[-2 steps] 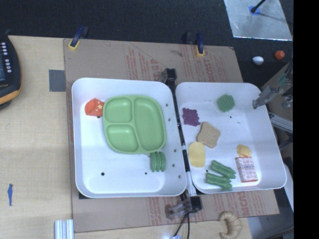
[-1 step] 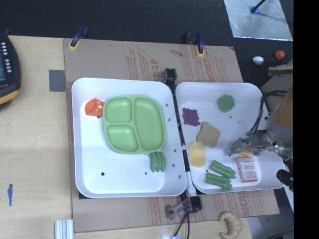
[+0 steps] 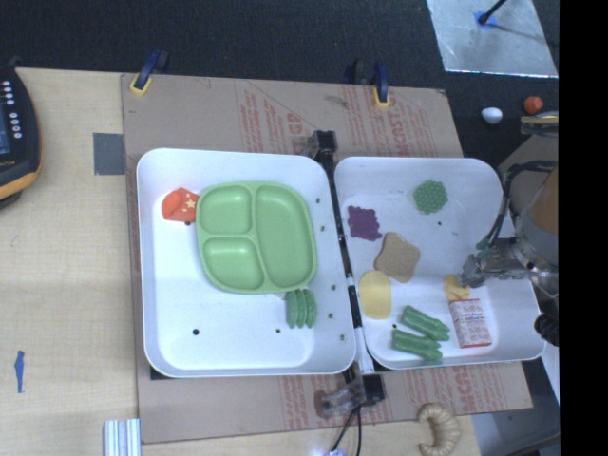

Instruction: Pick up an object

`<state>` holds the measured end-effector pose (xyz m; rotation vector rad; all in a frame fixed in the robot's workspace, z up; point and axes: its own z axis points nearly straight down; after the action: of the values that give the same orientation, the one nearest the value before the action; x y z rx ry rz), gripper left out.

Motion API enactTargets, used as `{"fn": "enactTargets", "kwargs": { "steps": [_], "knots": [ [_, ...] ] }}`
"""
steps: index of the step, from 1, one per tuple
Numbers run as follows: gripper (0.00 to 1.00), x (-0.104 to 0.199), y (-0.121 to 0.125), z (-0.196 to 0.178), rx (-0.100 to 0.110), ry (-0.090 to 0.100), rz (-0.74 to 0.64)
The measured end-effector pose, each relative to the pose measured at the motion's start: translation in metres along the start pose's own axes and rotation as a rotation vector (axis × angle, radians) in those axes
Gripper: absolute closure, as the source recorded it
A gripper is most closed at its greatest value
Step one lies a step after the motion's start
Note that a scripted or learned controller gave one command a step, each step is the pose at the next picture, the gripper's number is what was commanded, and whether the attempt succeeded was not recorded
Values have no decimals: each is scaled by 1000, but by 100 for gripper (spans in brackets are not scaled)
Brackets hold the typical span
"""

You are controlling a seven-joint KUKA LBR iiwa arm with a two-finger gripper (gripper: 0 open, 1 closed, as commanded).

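I see the table (image 3: 66, 283) carrying two white bins side by side. The left bin (image 3: 171, 335) holds a green divided plate (image 3: 256, 237), with a red toy (image 3: 179, 205) touching it at nine o'clock and a green bean bundle (image 3: 301, 308) just off its five o'clock edge. The right bin (image 3: 465, 183) holds a green round piece (image 3: 430, 197) at twelve o'clock, a purple piece (image 3: 364, 222) at ten, a tan bread slice (image 3: 397, 256) near centre, a yellow piece (image 3: 374, 294) just below it, green pods (image 3: 418, 332) at six, and a red-and-white packet (image 3: 469, 321) at four. The hand (image 3: 475, 272) sits at three o'clock in the right bin, over a small yellow block (image 3: 457, 289) just above the packet. I cannot tell how far open it is, or whether it grips anything.
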<state>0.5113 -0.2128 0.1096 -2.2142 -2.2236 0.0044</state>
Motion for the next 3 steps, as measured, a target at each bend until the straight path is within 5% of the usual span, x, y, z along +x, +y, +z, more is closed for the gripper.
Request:
{"fn": "enactTargets", "kwargs": {
  "steps": [1,2,3],
  "knots": [
    [100,103,18,-78,-8,1,-9],
    [0,98,16,-74,-1,0,0],
    [0,39,54,-109,-8,-4,3]
  ]
}}
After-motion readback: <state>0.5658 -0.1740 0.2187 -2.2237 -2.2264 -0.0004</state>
